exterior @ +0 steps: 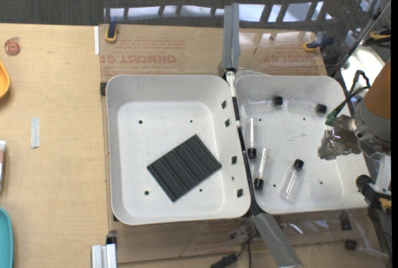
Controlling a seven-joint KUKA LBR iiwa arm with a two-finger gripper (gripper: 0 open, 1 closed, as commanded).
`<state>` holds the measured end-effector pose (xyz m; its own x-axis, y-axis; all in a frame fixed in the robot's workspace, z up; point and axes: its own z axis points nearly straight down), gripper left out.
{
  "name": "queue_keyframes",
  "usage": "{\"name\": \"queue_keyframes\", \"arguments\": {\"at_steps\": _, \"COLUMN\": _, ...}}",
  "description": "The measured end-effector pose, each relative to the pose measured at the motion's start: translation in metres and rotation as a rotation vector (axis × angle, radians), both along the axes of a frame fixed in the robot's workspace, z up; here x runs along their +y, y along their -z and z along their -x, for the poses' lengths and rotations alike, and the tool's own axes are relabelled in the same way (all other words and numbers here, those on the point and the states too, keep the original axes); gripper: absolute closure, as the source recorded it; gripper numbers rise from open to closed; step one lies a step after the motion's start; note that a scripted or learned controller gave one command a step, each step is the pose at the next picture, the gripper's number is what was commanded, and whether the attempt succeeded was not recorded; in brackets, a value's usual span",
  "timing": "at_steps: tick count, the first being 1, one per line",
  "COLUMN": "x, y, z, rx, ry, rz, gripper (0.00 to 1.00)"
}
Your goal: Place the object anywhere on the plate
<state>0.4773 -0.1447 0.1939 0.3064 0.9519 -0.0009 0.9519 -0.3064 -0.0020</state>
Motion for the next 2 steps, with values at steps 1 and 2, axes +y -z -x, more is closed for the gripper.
{"name": "queue_keyframes", "arguments": {"at_steps": 1, "x": 0.089, "y": -0.071, "z": -0.025, "rx": 0.001, "ry": 0.106, "rz": 0.002, "gripper": 1.0}}
{"name": "queue_keyframes", "arguments": {"at_steps": 2, "x": 0.171, "y": -0.12, "z": -0.014, "rx": 0.0, "ry": 0.231, "rz": 0.003, "gripper": 1.0}}
